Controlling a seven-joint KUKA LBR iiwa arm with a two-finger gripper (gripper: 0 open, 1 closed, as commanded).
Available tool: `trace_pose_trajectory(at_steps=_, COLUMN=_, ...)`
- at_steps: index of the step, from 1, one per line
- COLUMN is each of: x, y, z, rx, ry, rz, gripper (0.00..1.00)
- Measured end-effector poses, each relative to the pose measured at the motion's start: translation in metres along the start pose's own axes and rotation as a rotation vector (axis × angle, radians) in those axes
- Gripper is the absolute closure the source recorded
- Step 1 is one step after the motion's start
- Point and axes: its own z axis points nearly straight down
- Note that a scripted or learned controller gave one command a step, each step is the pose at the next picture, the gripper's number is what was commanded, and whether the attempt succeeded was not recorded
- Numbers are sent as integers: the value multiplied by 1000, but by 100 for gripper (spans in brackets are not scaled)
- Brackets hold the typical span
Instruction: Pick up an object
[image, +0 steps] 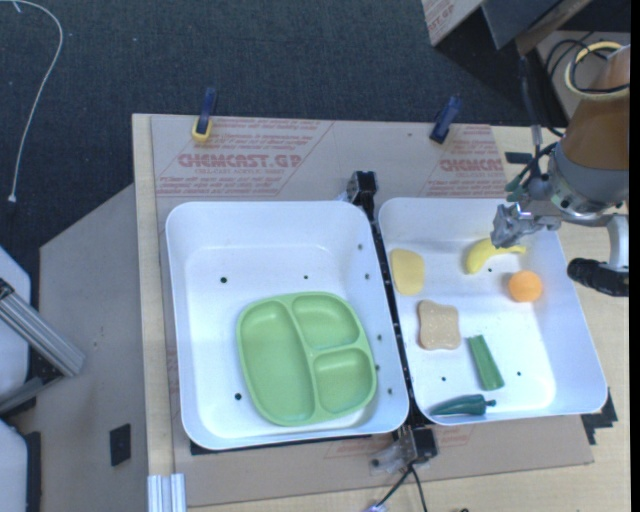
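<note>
Gripper (512, 225) low over the far part of the right bin (590, 370), reached in from the right on the grey arm. Could not tell how wide or narrow it stood, nor whether anything was caught in it.

Looked, on this evidence, mid-approach to a pick. Called for a centred descent across the fruit's narrow width rather than along its curve, a straight drop and a firm close before any lift. Risked, if off-centre, nudging the rounded toy aside or toward the orange ball (524, 287) near it.

Ranged from the near rim to the far one: a dark teal pepper-shaped toy (462, 405) by the near wall; a green stick (486, 362) just behind it; a tan bread slice (438, 325) to its left; then the orange ball on the right and a pale yellow piece (407, 270) close to the dividing wall. Lay farthest back, a yellow banana (480, 257), immediately to the left of and nearer than the gripper's tip, touching it or just short of it; could not settle which. Left the banana well apart from the bread and the stick, with room around it for a close.

Sat alone in the left bin (185, 300), a green divided plate (305, 355).
</note>
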Motion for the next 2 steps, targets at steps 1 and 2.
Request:
trace_pose_trajectory(at_steps=1, x=0, y=2, z=-47, rx=0, ry=0, rz=0, gripper=100)
trace_pose_trajectory(at_steps=2, x=55, y=5, z=-51, rx=6, ry=3, rz=-4, gripper=100)
